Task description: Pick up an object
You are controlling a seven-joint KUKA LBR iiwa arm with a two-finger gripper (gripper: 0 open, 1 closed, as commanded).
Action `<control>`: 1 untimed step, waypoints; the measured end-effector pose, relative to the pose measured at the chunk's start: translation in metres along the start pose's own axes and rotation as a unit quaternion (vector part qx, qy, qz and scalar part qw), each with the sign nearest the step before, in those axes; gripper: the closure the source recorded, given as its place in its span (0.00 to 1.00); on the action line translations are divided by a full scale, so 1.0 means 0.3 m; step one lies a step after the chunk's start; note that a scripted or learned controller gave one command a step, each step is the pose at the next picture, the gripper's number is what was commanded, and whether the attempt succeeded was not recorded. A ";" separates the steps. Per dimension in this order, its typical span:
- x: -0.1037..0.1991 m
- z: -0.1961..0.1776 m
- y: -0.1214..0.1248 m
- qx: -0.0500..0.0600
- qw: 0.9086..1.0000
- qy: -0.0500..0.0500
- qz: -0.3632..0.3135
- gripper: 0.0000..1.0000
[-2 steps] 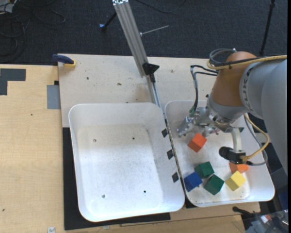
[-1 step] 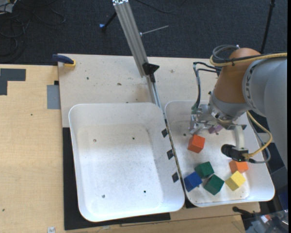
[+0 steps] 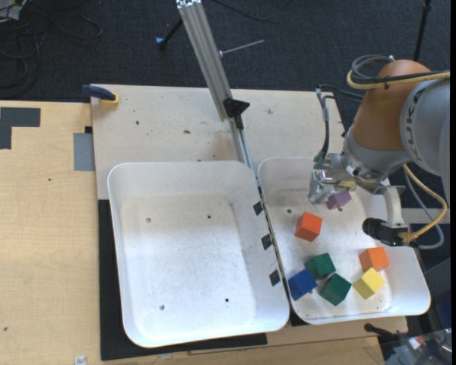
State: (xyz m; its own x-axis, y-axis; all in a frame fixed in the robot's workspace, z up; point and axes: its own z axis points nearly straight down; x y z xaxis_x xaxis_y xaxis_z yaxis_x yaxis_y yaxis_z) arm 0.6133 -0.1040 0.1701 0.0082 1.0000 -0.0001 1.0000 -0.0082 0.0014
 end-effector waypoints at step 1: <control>-0.005 -0.130 0.001 0.000 1.000 0.000 -0.002 1.00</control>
